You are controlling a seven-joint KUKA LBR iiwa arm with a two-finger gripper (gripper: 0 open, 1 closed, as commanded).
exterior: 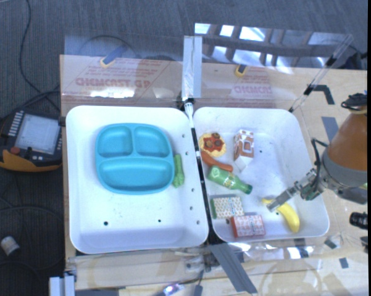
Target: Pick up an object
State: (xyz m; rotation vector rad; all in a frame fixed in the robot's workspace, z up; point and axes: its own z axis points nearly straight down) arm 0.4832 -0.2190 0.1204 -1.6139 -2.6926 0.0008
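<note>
My hand (276, 203) sits low in the right bin (308, 142), w/ its tip touching the banana (288, 215). The banana lies just under and to the right of the tip, long way slanting down-right. Can't tell if the hand is apart or together. I'd go for the banana, prob.

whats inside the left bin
The left bin holds a blue divided plate with a green item lying beside its right edge. Whatever the plate covers of the bin floor is hidden.
</note>
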